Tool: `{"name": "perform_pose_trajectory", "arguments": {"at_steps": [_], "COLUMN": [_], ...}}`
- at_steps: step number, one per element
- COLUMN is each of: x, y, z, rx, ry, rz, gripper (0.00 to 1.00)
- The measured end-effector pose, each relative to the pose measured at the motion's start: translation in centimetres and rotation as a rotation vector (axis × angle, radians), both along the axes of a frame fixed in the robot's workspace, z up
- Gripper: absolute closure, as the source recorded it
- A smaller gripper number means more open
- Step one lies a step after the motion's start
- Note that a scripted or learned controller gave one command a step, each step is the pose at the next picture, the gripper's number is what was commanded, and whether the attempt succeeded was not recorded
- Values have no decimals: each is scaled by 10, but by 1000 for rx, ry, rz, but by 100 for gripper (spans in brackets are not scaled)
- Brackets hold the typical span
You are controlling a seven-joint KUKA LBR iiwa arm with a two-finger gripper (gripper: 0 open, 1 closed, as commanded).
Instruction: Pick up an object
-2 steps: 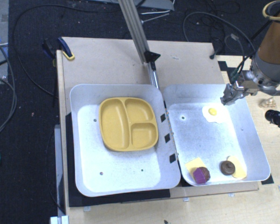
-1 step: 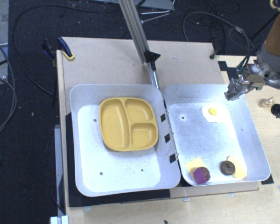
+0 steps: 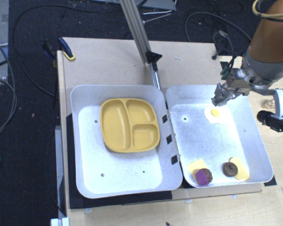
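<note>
My gripper [image 3: 220, 100] hangs over the far part of the right bin [image 3: 254, 140], just above and touching the upper edge of a toy fried egg [image 3: 214, 115], white with a yellow yolk. Nothing shows between the fingers. Near the bin's front lie a purple round piece [image 3: 203, 176] on a yellow slice [image 3: 195, 166], and a brown round piece [image 3: 230, 169] beside another yellow slice [image 3: 241, 172].
The left bin [image 3: 85, 173] holds a yellow divided plate [image 3: 130, 125] with three compartments. A metal pole [image 3: 137, 27] slants down to the seam between the bins. Black clips sit along that seam. Cables lie on the dark floor around the bench.
</note>
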State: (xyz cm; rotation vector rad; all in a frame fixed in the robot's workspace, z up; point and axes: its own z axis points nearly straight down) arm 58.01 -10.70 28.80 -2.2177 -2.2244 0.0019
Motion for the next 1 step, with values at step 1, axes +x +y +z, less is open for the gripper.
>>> {"name": "perform_pose_trajectory", "arguments": {"at_steps": [1], "x": [-13], "y": [53], "z": [0], "rx": [1], "ry": [0], "rz": [4], "gripper": [100]}}
